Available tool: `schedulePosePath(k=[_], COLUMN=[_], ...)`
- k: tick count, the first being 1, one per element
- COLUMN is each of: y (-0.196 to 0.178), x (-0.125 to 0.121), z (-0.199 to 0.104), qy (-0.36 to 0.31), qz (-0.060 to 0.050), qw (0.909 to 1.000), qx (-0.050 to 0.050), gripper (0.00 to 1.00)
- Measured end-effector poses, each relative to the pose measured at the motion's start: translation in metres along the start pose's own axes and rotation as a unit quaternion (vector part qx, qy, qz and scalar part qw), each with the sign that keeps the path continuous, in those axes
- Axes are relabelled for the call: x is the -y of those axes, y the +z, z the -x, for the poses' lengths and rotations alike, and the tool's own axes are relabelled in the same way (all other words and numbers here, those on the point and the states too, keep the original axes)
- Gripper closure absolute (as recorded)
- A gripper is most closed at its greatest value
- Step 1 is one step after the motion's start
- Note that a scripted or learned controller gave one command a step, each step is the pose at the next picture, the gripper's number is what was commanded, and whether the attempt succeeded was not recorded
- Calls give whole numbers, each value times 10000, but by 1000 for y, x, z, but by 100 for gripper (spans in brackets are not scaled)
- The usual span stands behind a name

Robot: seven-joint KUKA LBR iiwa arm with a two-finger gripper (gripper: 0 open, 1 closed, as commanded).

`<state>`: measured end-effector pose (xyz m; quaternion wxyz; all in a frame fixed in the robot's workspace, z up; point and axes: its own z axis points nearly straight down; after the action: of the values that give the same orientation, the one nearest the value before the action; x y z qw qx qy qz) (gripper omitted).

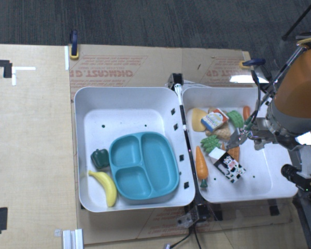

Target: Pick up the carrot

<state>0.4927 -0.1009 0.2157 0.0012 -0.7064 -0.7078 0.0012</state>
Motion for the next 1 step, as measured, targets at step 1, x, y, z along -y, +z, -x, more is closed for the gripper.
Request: schedulePosePath(k=[1], y=[117], x=[-37], z=[6], qy=[1294], qz=[20], qw=[9916], qx=[-9], gripper=[0])
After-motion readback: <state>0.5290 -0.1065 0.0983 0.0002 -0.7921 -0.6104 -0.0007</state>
